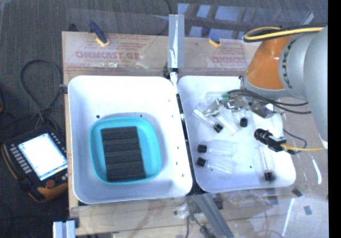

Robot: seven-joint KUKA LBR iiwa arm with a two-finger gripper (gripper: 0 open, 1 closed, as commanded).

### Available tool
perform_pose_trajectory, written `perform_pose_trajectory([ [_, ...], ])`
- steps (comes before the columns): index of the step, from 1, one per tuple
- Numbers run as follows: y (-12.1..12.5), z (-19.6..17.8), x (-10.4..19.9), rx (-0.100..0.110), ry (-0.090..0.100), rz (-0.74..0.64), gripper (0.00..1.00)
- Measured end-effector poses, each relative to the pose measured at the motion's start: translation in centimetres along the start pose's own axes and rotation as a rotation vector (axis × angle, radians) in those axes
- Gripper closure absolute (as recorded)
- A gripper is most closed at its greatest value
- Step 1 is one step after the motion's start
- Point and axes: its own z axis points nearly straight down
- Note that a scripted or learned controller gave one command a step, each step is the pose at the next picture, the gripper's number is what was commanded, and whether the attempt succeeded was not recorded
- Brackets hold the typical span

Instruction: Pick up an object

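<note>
Vials (219, 149) in right bin (287, 170); just below gripper (219, 108)

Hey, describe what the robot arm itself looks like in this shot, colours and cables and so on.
The arm is a thick, rounded grey body with a glossy orange band above the wrist. Its end effector is small and metallic. Thin dark cables loop around the wrist, and a yellow cable trails to a black connector.
</note>
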Motion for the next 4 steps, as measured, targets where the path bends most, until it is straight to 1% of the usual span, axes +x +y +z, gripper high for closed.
perform_pose_trajectory([
  [1,-4.9,1.3,1.7,0.035,0.009,-0.051,0.0],
  [2,5.7,2.0,1.5,0.038,0.01,-0.173,0.0],
  [3,5.7,1.0,1.4,0.046,0.01,-0.174,1.0],
  [4,7.9,-12.1,4.0,0.052,0.01,-0.06,1.0],
])
